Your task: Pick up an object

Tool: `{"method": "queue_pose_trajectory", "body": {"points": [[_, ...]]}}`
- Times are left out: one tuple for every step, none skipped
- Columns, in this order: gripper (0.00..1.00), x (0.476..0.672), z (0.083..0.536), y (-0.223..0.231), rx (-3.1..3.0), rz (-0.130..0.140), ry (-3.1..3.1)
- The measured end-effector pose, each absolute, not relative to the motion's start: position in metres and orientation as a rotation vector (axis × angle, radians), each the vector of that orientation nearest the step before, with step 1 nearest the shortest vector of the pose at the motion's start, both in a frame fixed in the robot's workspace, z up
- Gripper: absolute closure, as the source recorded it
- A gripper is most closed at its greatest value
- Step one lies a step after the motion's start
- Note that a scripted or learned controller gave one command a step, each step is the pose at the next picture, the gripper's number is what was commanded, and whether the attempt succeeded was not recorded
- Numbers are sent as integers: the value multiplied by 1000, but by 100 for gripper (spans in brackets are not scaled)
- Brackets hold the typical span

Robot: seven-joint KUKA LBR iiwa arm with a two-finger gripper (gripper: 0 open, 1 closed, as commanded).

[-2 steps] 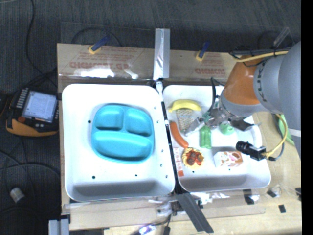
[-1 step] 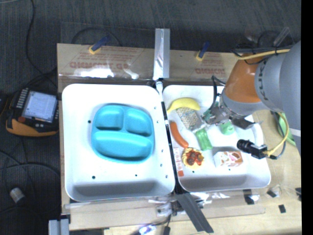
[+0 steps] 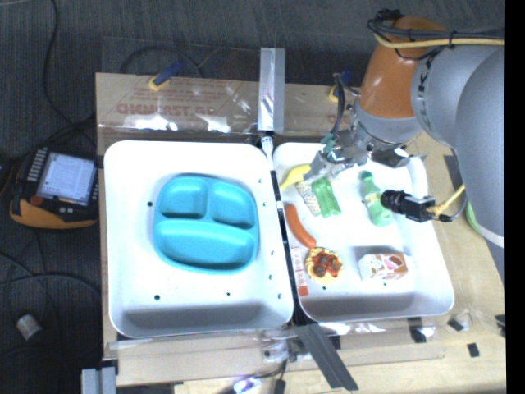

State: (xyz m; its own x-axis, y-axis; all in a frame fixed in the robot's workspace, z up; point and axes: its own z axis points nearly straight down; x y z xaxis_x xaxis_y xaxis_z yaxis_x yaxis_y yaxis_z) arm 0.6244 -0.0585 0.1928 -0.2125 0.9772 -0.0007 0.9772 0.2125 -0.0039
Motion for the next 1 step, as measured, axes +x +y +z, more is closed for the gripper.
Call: {"method": "queue_pose_trajectory", "body": {"points": [[100, 628, 235, 1, -1700, 6, -2641]]}}
